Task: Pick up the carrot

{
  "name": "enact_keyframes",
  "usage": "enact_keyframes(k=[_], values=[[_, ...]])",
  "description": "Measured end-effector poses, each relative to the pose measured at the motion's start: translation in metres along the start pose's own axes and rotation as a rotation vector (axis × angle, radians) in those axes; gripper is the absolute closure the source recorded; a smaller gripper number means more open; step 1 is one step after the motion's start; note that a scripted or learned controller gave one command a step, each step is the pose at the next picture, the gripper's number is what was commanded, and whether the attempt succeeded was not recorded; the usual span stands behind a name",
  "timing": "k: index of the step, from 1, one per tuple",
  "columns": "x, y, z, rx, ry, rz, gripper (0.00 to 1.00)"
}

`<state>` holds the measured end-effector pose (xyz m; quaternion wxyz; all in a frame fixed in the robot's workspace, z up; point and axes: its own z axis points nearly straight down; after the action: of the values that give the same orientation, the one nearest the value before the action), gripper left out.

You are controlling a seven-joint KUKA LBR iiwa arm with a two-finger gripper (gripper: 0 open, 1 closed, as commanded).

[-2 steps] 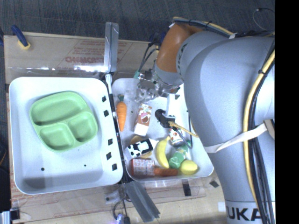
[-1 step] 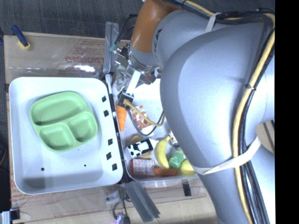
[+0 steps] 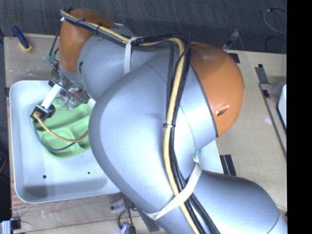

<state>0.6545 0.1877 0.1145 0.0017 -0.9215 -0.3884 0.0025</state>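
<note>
arm: bulky grey metal robot arm (image 3: 146,116) with orange bands, black and yellow cables | bin: shallow white plastic bin (image 3: 29,179) | dish: pale green divided plastic dish (image 3: 68,130) | bench: light tan wooden bench top (image 3: 248,106)

Bright, even light from above. The arm (image 3: 161,116) shines softly on its orange band and drops a grey shadow in the white bin's (image 3: 29,179) near corner. Sharp picture.

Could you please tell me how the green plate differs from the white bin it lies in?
The green plate is pale green with raised dividers; the white bin is plain white. The plate is smaller and sits inside the bin. The arm covers much of the plate, less of the bin's left part. Both are shallow.
</note>
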Motion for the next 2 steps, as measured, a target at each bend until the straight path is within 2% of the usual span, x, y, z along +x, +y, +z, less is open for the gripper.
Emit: enact_keyframes(k=[2], values=[[0.0025,-0.0054,-0.0194,0.006,-0.006,-0.020,1.00]])
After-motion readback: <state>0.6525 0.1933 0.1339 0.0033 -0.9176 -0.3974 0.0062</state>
